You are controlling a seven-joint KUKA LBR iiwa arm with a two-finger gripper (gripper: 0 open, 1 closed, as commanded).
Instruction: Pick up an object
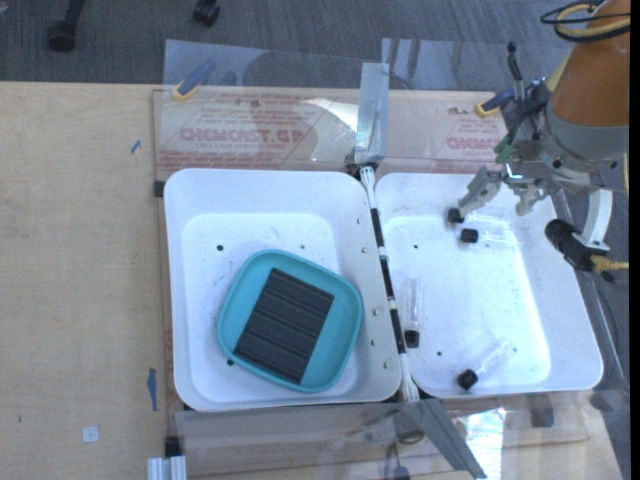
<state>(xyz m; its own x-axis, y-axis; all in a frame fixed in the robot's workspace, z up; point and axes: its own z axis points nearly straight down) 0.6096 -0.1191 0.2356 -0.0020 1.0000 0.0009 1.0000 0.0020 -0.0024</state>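
The wooden bench [70, 268] carries two shallow white bins side by side; the left bin [190, 208] holds a teal tray [235, 303], lying flat toward its near side, and on that tray rests a dark ribbed slab [285, 325], set at a slant; the right bin [570, 338] holds several small clear vials with black caps.

The arm [592, 78] reaches in from the right, its orange band over the far right corner of the right bin; the gripper [495, 201] hangs over the far part of that bin, its two fingers spread apart with nothing visible between them.

One vial [482, 235] lies on the bin floor just near of the pincer, its black cap close to the left finger's tip; whether it touches the finger is hard to tell; a second vial [410, 313] lies along the left wall of the right bin, well apart from the pincer; a third vial [482, 365] lies tilted toward the near side of the bin, farthest from the fingers.
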